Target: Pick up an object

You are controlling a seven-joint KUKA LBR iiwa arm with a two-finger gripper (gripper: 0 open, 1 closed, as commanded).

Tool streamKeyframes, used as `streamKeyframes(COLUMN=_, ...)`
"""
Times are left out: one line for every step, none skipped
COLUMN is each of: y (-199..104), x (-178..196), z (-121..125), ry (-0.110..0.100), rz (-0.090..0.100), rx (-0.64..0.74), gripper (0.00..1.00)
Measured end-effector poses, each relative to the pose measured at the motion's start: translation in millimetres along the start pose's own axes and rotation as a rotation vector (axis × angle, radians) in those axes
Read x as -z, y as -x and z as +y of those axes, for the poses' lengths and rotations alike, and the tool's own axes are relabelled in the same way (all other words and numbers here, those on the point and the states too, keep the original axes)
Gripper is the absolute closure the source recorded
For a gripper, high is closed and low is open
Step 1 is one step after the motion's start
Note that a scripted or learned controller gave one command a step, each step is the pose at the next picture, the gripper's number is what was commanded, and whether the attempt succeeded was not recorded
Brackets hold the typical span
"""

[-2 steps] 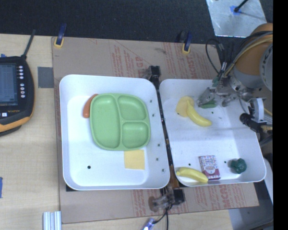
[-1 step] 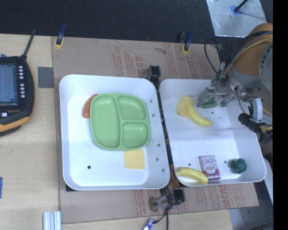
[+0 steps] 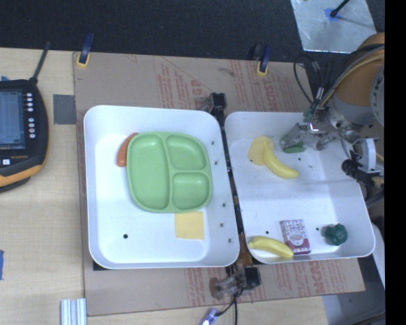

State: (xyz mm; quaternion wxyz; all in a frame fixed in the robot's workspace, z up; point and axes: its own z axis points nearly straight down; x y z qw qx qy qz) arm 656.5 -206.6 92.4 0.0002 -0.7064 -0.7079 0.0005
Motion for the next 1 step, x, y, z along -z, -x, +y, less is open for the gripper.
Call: streamKeyframes(y=-15.0, x=-0.4, z=-0.4, ry=-0.003, rz=0.001, rx=0.002, gripper=0.0)
